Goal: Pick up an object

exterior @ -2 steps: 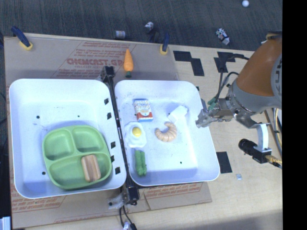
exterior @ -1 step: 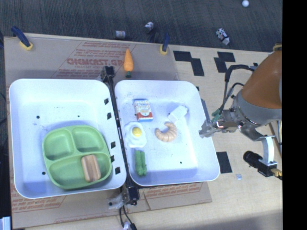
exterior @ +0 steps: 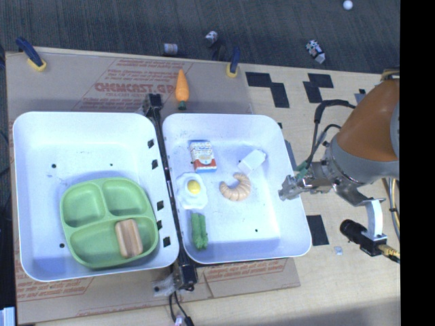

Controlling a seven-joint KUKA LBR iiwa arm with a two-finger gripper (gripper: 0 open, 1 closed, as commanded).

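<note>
The gripper (exterior: 291, 187) hangs over the right bin's (exterior: 272, 240) right rim; whether it is released or clenched cannot be told. The croissant (exterior: 236, 187) lies mid-bin, with open floor toward that rim. The arm (exterior: 370, 138) is cut off at the right.

A pale wooden counter (exterior: 340, 277) with black square markings carries a sheet of printed brown cardboard (exterior: 122, 80). Beyond it, toward twelve o'clock, lies dark grey carpeted floor (exterior: 102, 5) scattered with small bits of debris. Lighting is even.
</note>
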